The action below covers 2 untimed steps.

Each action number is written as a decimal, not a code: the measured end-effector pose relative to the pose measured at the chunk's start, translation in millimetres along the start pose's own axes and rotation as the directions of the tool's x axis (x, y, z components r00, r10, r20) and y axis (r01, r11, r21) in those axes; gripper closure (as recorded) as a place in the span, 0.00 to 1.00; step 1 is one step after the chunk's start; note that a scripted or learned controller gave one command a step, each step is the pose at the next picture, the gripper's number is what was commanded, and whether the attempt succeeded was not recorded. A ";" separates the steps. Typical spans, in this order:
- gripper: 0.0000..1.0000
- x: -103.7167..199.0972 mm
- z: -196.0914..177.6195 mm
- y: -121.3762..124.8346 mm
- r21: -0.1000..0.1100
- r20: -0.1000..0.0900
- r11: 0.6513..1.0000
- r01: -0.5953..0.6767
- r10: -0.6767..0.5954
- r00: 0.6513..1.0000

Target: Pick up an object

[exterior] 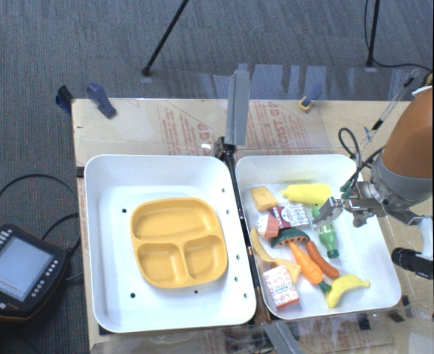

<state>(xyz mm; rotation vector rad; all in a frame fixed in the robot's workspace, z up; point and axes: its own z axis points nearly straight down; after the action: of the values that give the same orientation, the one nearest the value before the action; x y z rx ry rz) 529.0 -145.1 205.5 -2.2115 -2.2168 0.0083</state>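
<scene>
The right bin point(364, 271) holds several toy foods: a yellow corn-like piece point(305, 192), a cheese-coloured cracker point(263, 198), a small pink-labelled carton point(296, 214), a green bottle point(327, 240), a carrot point(305, 262), an orange sausage point(323, 261), a banana point(346, 289) and a red box point(281, 286). My gripper point(342, 216) hangs over the right side of this bin, just above the green bottle's top. Its two fingers stand apart with nothing between them.
The left bin point(106, 198) bears a yellow divided tray point(178, 242). A grey post point(238, 113) stands behind the seam between the bins. A teach pendant point(14, 268) lies on the floor at left. Blue clamps point(99, 99) sit at the bench's back edge.
</scene>
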 end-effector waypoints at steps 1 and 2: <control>0.00 -25.5 108.9 16.1 -0.007 0.001 0.999 -0.048 0.048 0.999; 1.00 -26.4 105.9 12.9 0.006 -0.003 0.998 -0.056 0.056 0.998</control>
<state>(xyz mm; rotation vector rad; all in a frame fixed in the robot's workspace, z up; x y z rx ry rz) 540.8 -171.1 99.4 -2.2677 -2.1500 0.0118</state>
